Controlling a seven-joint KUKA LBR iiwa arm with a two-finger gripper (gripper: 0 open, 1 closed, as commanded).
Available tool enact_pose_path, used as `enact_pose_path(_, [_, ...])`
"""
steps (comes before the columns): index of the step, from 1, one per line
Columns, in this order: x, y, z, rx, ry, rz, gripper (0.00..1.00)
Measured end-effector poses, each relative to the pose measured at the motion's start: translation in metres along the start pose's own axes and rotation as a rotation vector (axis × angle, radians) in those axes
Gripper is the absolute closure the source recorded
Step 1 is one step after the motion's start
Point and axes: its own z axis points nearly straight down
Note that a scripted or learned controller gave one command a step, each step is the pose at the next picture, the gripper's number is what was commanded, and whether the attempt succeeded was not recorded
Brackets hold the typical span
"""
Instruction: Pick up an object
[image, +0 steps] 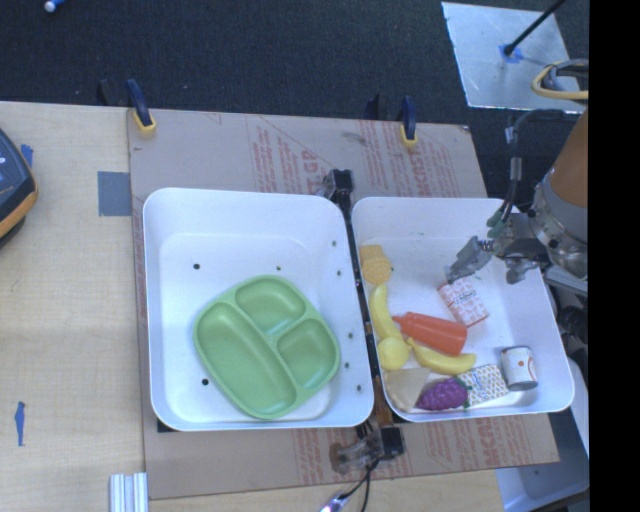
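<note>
Wooden counter (70, 330) with two white bins: left bin (170, 215) has a green divided plate (265, 345); right bin (420, 212) has bananas, a carrot (435, 331) and a red-white packet (463, 301). Tool (492, 255) hovers above the packet, fingers apart, nothing grabbed yet.

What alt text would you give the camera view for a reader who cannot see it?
The gripper hangs over the right white bin, just above a small red-and-white packet, with a toy carrot, two bananas, purple grapes and a small can lying nearby. The left white bin holds a green divided plate.
</note>
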Motion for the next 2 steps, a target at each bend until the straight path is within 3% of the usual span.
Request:
enact_pose_path(1, [0.0167, -0.0123, 0.1714, -0.001, -0.001, 0.001, 0.00])
enact_pose_path(2, [0.0161, -0.0125, 0.1616, 0.001, -0.002, -0.003, 1.00])
